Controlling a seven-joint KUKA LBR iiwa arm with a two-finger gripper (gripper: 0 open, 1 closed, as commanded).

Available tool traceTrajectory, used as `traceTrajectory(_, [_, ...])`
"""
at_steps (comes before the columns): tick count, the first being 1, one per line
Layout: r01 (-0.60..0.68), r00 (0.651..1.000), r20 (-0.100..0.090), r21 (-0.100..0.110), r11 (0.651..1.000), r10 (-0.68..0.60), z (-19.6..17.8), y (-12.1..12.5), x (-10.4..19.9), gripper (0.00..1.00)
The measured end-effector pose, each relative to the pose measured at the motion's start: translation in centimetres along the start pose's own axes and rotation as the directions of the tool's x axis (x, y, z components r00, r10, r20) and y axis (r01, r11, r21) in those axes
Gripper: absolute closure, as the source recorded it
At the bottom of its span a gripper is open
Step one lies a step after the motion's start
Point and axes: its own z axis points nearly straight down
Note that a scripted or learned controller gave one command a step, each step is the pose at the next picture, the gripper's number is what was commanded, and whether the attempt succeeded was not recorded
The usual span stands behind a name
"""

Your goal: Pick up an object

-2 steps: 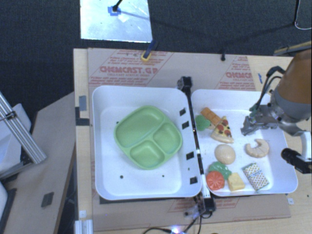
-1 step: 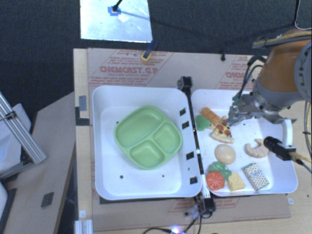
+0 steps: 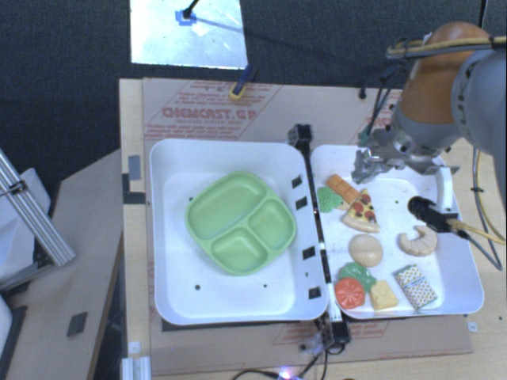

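the gripper (image 3: 366, 167) hovers just above the carrot (image 3: 344, 187) in the right bin (image 3: 467, 279), jaws slightly parted and holding nothing; by appearances, no object has been lifted yet.

Scene is evenly lit from above, fairly bright. Both white bins (image 3: 238, 153) are near overexposed, with little surface detail kept. Glare is seen on the foil-like sheet (image 3: 188, 22) at top. Shadows are soft and short, tucked beneath the green tray (image 3: 240, 222). Slight overall softness is noted; dark backdrop is underexposed, with some grain.
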Motion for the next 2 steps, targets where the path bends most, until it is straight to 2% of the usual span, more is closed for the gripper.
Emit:
traceTrajectory(1, [-0.002, 1.0, 0.0, 0.001, 1.0, 0.002, 0.1, 3.2, 3.6, 1.0])
traceTrajectory(2, [-0.002, 1.0, -0.001, 0.001, 1.0, 0.002, 0.0, 5.9, 5.3, 1.0])
